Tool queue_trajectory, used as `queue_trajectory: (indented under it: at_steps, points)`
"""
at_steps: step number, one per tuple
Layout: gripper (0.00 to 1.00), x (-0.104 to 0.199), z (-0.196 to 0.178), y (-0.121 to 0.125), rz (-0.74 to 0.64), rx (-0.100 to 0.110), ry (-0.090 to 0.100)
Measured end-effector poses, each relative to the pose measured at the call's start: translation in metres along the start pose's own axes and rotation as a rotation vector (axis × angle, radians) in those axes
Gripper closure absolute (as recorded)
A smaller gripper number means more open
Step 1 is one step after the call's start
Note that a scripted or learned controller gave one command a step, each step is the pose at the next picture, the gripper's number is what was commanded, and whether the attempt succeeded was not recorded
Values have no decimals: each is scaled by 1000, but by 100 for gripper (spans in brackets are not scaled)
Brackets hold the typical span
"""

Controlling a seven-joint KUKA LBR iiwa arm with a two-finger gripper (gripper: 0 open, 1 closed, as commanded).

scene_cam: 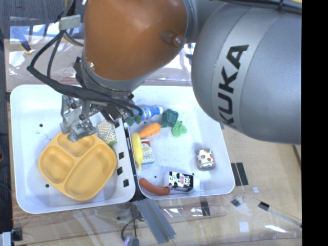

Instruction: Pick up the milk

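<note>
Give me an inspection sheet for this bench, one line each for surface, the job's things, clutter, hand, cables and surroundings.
Surface: two shallow white bins side by side, left bin and right bin, on a wooden bench.
Job's things: milk carton with cow patches lying in the right bin near its front wall, beside a sausage.
Clutter: yellow divided plate in the left bin; banana, carrot, blue-capped bottle, green items, small juice box and red-spotted can in the right bin.
Hand: hand low over the left bin, at the plate's back edge, away from the milk.
Cables: black cables looping from the wrist.
Surroundings: tape marks on the bench.
</note>
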State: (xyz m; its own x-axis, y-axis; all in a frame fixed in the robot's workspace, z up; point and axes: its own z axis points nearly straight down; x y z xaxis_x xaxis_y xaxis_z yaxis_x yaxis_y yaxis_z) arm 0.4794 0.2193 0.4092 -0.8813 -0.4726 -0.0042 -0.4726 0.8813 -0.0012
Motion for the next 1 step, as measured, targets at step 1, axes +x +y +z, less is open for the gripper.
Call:
queue_trajectory:
  at_steps: [1]
  points:
    - [100,-52,-20,-31,-225,0,-1]
